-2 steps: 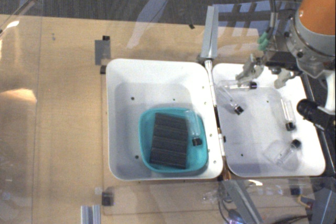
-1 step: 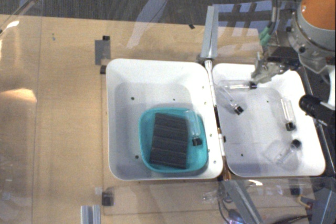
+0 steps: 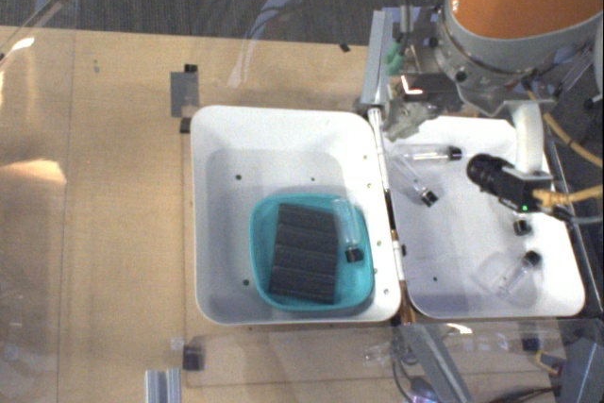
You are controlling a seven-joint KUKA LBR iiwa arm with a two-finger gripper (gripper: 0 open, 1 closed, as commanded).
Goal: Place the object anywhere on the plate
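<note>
A teal plate (image 3: 360,286) sits in the left bin (image 3: 219,203). A dark grey ribbed block (image 3: 304,252) lies flat on it. A clear vial with a black cap (image 3: 353,241) rests along the plate's right rim. The arm's orange and grey wrist (image 3: 514,5) hangs over the back of the right bin (image 3: 557,297). My gripper (image 3: 408,116) is low at the right bin's back left corner, next to the wall between the bins. It is mostly hidden under the wrist, and nothing shows in it.
Several clear vials with black caps lie in the right bin, one (image 3: 432,153) just in front of the gripper, another (image 3: 416,184) beside it, and one (image 3: 510,274) near the front. A black cylinder with a green light (image 3: 497,176) juts out over that bin.
</note>
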